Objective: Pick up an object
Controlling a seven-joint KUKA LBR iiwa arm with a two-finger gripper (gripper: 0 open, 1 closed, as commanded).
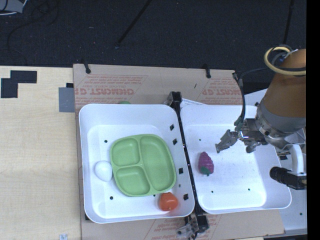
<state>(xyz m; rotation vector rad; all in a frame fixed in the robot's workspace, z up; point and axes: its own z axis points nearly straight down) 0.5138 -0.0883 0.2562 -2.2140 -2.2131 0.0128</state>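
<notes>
Right of centre, over the right bin (280,196), the gripper (239,142) hangs with fingers apart, near a purple object (205,163).

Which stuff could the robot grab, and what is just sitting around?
Could be grabbed:
purple toy, nearest the gripper
white egg
orange ball
green divided plate

Just sitting around:
two white bins
cardboard sheet
wooden bench

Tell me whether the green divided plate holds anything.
Empty: all three compartments of the green plate show bare green. The white egg and orange fruit lie beside it in the bin.
</notes>
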